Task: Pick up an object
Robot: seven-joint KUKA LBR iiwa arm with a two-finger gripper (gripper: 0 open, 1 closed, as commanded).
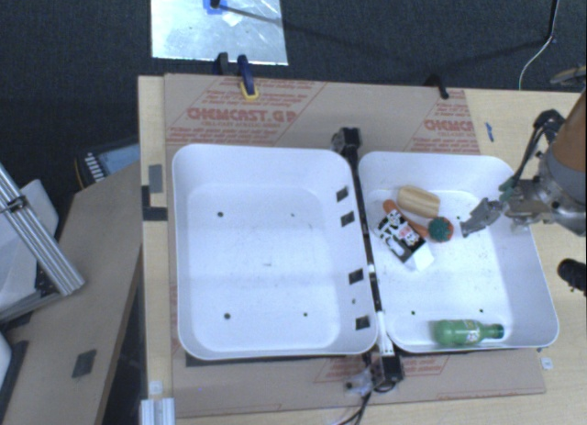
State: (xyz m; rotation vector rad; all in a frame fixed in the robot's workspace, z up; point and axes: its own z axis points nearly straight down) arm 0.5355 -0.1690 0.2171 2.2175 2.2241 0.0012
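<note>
You are looking down at a slant on the counter [303, 102], where two shallow white bins sit side by side on a brown sheet printed with red lettering. The left bin [266, 253] shows bare white floor with a few small dark dots. The right bin [523, 276] carries all the objects.

Near the upper middle of the right bin lies a tan, bread-like roll [419, 201]. Just below it, and touching or nearly so, an orange piece [407, 217] runs at a slant toward a small dark-green ball [441, 228]. To the left of these sits a black-and-white patterned item [396, 232] with a white block [420, 258] at its lower right corner. Well apart from that cluster, along the bin's near wall, a green bottle [468, 331] lies on its side, its cap end pointing right.

The arm [564, 171] reaches in from the right edge, grey at the wrist. Its pincer [477, 218] hangs over the right bin, just to the right of the green ball and apart from it. Nothing is seen between its tips, and you cannot tell from this angle whether the pincer is spread or pressed together.

Beyond the counter, a shiny metal sheet [215, 10] lies on dark carpet.
</note>
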